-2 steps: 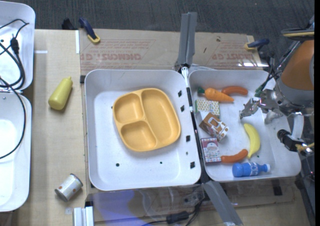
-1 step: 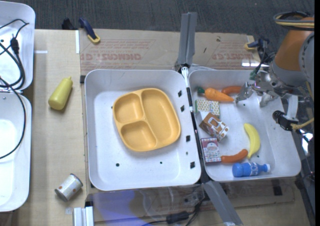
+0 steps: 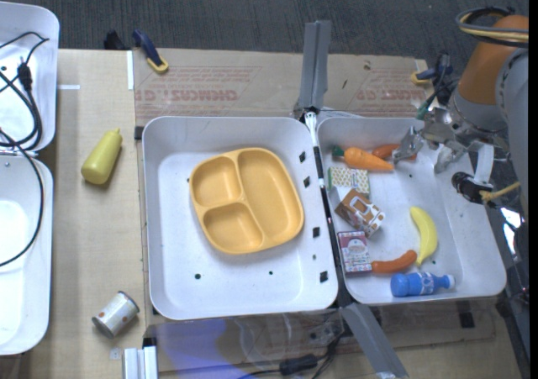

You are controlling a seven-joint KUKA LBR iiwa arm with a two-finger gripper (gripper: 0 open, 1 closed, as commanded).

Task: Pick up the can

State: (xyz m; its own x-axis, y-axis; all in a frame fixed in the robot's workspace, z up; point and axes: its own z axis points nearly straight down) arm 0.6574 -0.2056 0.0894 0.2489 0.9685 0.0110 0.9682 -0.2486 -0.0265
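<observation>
The can [image 3: 115, 313] is small and silver with a red-and-white label. It lies on its side on the bench at the lower left, outside both bins and just left of the left bin's front corner. My gripper [image 3: 414, 145] is far from it, at the back of the right bin [image 3: 471, 201], right beside the tip of an orange carrot [image 3: 368, 159]. Nothing can be seen held in the gripper.
A yellow divided plate [image 3: 245, 198] lies in the left bin [image 3: 168, 268]. The right bin also holds a checkered packet [image 3: 349, 179], a small box [image 3: 360, 211], a red carton [image 3: 354, 250], a banana [image 3: 424, 234] and a blue bottle [image 3: 420, 283]. A yellow mustard bottle [image 3: 102, 156] lies on the bench at left.
</observation>
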